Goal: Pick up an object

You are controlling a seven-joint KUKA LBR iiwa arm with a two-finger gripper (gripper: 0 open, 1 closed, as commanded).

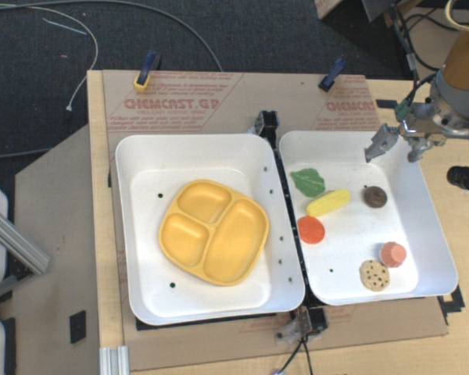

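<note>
The grey arm with its orange band reaches in from the right, and its two-finger gripper point(396, 148) hangs over the upper right corner of the right-hand shallow white bin point(430, 209). Its two fingers point(377, 145) are spread apart, with nothing between them.

Six small things lie on the floor of that right bin. A green leaf-shaped toy point(308, 182) sits near the bin's left wall. Just below it, and touching or nearly touching it, lies a yellow corn-shaped toy point(328, 202), tilted so that its right end points upward. An orange round disc point(311, 230) rests just under the left end of the corn. A dark brown round ball-like piece point(375, 197) lies to the right of the corn, apart from it and nearest to the open fingers, below and slightly left of them. Lower in the bin, a pink stubby cylinder point(392, 254) stands close beside a tan speckled cookie-shaped disc point(374, 275); the two are just beside each other near the bin's lower right corner.

The left-hand shallow white bin point(133, 209) holds a yellow plastic plate with three compartments point(213, 231), lying flat near its middle.

Both bins rest side by side on a brown cardboard sheet covering the table point(219, 100), with blue clamps point(147, 69) at its far edge.
</note>
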